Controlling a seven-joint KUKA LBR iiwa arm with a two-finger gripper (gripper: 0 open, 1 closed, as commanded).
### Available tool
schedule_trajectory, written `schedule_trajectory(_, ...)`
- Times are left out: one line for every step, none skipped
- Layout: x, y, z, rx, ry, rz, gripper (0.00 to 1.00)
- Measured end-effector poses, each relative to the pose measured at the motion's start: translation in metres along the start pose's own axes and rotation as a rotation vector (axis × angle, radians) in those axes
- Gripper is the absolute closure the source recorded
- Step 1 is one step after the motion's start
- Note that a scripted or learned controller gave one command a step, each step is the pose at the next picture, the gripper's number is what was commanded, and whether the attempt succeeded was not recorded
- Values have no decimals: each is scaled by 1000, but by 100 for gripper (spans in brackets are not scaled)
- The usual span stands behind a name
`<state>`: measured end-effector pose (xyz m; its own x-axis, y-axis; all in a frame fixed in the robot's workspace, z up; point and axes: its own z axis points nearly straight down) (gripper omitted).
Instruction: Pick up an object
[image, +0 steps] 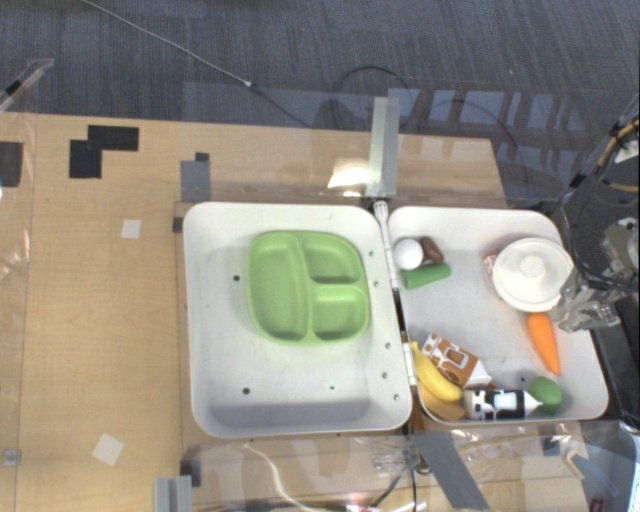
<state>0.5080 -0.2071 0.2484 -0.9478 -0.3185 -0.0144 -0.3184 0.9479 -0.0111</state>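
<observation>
You had the carrot (543, 342) lying at the right bin's (470, 300) right side, beside the claw (588, 312); it looked light, stiff, smooth, best gripped mid-length; I couldn't tell the claw's state.

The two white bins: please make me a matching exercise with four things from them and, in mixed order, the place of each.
Things:
1. green divided plate
2. carrot
3. banana
4. white lidded bowl

Places:
A. right bin, far right corner
B. left bin, middle
C. right bin, near left corner
D. right bin, right side, just nearer than the bowl

Pairs: 1-B, 2-D, 3-C, 4-A
</observation>
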Motion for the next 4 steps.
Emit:
schedule_trajectory(1,2,4,-6,6,-1,0)
schedule_trajectory(0,2,150,-3,2,69,0)
schedule_trajectory(7,5,158,-3,1,100,0)
schedule_trajectory(-11,25,158,1,0,226,0)
